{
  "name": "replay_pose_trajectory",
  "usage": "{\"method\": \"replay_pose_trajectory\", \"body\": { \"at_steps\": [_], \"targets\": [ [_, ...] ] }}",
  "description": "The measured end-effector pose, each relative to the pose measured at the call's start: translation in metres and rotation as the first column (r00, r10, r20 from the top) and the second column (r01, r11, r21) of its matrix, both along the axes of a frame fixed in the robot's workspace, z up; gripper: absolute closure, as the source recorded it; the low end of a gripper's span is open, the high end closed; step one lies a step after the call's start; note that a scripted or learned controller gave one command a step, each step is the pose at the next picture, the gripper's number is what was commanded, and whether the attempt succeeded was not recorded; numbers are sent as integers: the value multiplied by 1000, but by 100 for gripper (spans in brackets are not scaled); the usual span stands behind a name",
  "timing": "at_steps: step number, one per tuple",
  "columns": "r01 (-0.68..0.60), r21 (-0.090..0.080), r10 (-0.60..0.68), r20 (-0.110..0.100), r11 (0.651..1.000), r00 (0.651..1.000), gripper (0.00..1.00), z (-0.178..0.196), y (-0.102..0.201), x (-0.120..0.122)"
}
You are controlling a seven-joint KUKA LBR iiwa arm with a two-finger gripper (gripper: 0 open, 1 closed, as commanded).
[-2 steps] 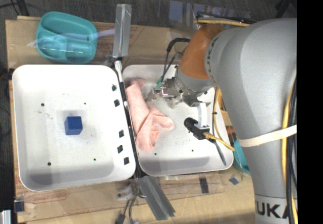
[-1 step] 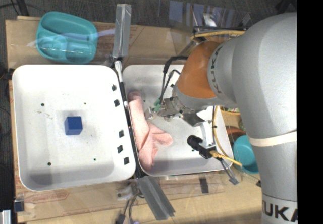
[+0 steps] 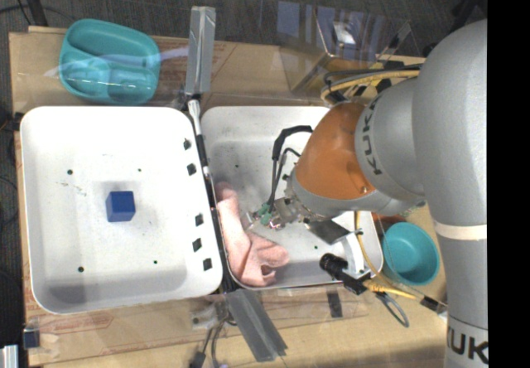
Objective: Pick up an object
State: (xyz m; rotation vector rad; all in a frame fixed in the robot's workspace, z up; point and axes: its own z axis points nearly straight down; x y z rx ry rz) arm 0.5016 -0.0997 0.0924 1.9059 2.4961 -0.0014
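A pink cloth-like object (image 3: 245, 242) lies along the left wall of the right bin (image 3: 240, 130), stretching toward its front edge. My gripper (image 3: 276, 217) hangs low in that bin, just right of the pink object and close to its upper part. The orange wrist band and grey arm cover most of the gripper from above. A small blue cube (image 3: 121, 205) rests alone in the middle of the left bin (image 3: 50, 142).
A translucent teal container (image 3: 108, 60) sits on the bench behind the left bin. A teal bowl (image 3: 411, 252) stands to the right of the right bin, partly under the arm. The arm fills the right half of the right bin.
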Motion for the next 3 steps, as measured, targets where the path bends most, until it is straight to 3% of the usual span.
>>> {"method": "replay_pose_trajectory", "body": {
  "at_steps": [1, 2, 3],
  "targets": [
    [-5, 1, 5, 0, 1000, 1000, 100, 10, 0, 1],
    [-4, 0, 4, 1, 1000, 1000, 0, 10, 0, 1],
    [-9, -1, 9, 1, 1000, 1000, 100, 20, 0, 2]
  ]
}}
